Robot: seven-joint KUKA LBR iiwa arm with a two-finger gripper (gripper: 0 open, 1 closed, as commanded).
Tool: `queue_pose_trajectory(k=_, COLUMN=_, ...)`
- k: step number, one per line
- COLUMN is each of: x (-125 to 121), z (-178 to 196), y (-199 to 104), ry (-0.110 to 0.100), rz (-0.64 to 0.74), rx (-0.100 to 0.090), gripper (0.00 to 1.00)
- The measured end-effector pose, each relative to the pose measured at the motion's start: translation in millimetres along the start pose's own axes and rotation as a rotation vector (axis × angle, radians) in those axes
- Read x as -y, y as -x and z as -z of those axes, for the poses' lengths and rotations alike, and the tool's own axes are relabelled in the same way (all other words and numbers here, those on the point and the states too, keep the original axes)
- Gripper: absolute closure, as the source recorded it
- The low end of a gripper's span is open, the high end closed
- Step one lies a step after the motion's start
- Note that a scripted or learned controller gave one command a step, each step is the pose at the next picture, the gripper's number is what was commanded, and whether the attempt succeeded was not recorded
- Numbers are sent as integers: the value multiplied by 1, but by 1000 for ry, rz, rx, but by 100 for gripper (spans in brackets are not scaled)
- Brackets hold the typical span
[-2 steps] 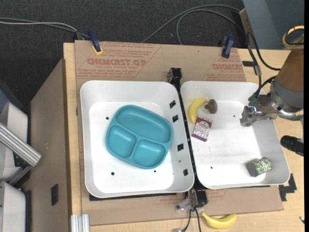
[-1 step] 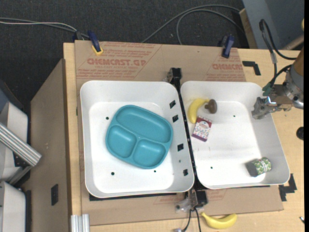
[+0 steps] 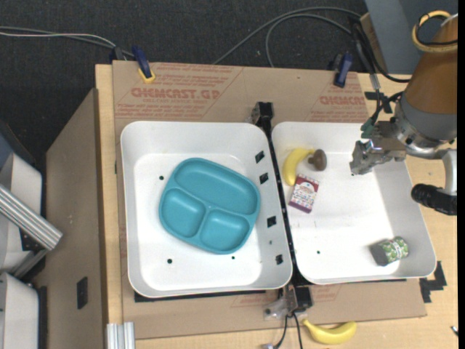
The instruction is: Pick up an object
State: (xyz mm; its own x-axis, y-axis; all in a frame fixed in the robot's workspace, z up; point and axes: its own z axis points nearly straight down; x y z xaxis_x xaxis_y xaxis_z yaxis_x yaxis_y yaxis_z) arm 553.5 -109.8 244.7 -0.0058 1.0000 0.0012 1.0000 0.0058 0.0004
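Observation:
My gripper (image 3: 363,158) hangs over the back of the right bin (image 3: 349,264), to the right of the objects there. A yellow banana (image 3: 292,166) lies near the bin's back left, with a small brown lump (image 3: 317,159) beside its upper end. A purple and white packet (image 3: 304,193) rests just below the banana. A green and grey object (image 3: 391,251) sits in the bin's front right corner. Nothing is visible between the gripper's fingers.
The left bin (image 3: 138,195) holds a teal divided plate (image 3: 209,204). Another banana (image 3: 330,331) lies on the cardboard in front of the right bin. Clamps (image 3: 143,65) and cables run along the bench's back edge.

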Motion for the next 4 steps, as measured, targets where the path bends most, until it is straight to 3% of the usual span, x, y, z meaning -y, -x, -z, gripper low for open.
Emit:
queue_pose_trajectory(k=2, x=-29, z=4, y=-87, ry=2, rz=0, rx=0, gripper=100)
queue_pose_trajectory(k=4, x=-59, z=-11, y=-198, ry=1, rz=0, rx=0, gripper=100)
